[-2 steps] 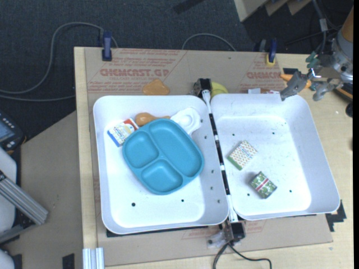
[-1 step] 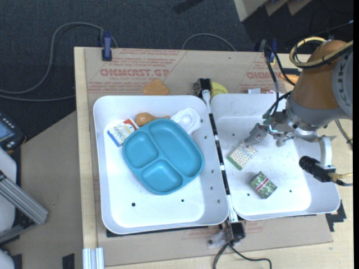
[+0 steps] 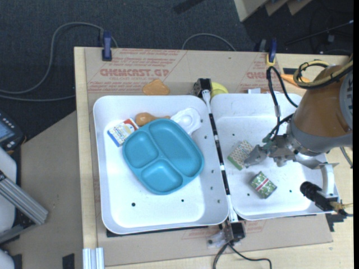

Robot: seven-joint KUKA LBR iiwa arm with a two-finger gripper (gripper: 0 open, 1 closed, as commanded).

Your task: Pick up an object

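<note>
In the right bin [image 3: 291, 203], a flat speckled grey-green packet [image 3: 239, 152] lies near the left wall. A small green patterned box [image 3: 262, 184] sits below it, toward the front. My gripper [image 3: 259, 154] hangs low over the bin, its tip right beside the packet's right edge and just above the green box. The orange-banded arm [image 3: 322, 114] covers the bin's right part. Nothing is seen held.
The left bin [image 3: 168, 212] holds a blue divided plate [image 3: 162, 154], a small blue-white carton [image 3: 121, 132], an orange item [image 3: 145, 118] and a white cup-like piece [image 3: 187, 118]. Behind the bins lie an orange object [image 3: 155, 87] and a yellow one [image 3: 219, 88]. Cables run at the right.
</note>
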